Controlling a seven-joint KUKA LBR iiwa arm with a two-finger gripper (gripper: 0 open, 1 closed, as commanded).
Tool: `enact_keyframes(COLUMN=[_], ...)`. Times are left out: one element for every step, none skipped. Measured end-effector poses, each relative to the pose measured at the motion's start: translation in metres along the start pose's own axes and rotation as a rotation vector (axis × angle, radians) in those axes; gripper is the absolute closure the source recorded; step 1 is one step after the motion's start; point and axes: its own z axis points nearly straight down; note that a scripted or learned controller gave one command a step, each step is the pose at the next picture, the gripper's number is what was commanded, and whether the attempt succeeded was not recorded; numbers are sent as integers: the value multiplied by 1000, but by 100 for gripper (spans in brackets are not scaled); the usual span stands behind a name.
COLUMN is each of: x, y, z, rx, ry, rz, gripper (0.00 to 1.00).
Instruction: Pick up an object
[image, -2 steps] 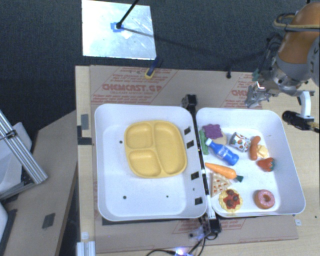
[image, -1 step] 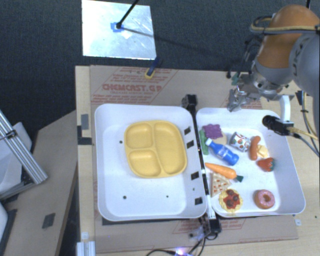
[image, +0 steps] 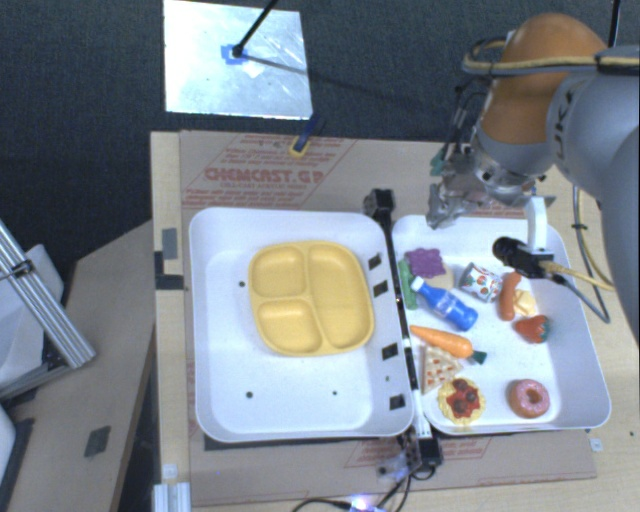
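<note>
Over the far edge of the right bin (image: 585, 345), your gripper (image: 443, 212) is hanging with nothing between its fingers; whether they are apart or together cannot be told. The nearest toy, a purple grape cluster (image: 427, 262), is lying in the bin's far left corner, just nearer the camera than the gripper (almost straight below it). A blue bottle (image: 446, 305) is lying beyond that, its long axis slanting across the bin.
</note>
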Motion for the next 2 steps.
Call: enact_keyframes(x=[41, 29], y=[-13, -25], z=[3, 11], rx=[1, 2], ry=[0, -2], rz=[0, 8], gripper=[100, 100])
